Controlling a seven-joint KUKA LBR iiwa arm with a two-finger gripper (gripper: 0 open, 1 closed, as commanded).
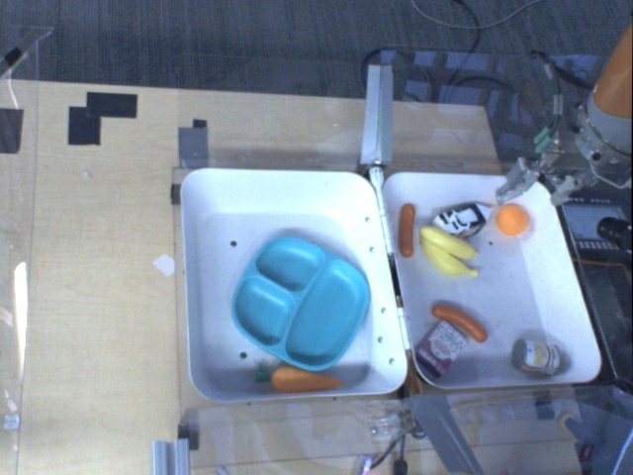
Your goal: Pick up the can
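**Hovering at the far corner, well away from the can**

Hanging over the far right corner of the right bin [584,295], the gripper [539,174] sat above the rim, close to a small orange ball [512,221] that lay on the bin floor just below it. Whether the claw was spread or pressed together could not be told from this slanted view; its tip was a tangle of grey metal and cable. Nothing could be seen pinched in it. The arm [613,97] came in from the right, its orange band showing at the edge of the picture.

The can [539,356], a grey metal thing with a pale label, lay on its side in the near right corner of the same bin, well apart from the gripper and from everything else around it. To its left, near the bin's front left corner, rested a dark red container [442,346] with a whitish label, and a sausage [460,322] lay touching its upper end. Farther back, a second sausage [406,229] lay along the left wall, a banana [450,250] lay just beside it, and a black and white object [462,219] touched the banana's far side.

The left bin [208,265] held a blue divided plate [302,302] near its middle and a carrot [305,380] against its near wall.
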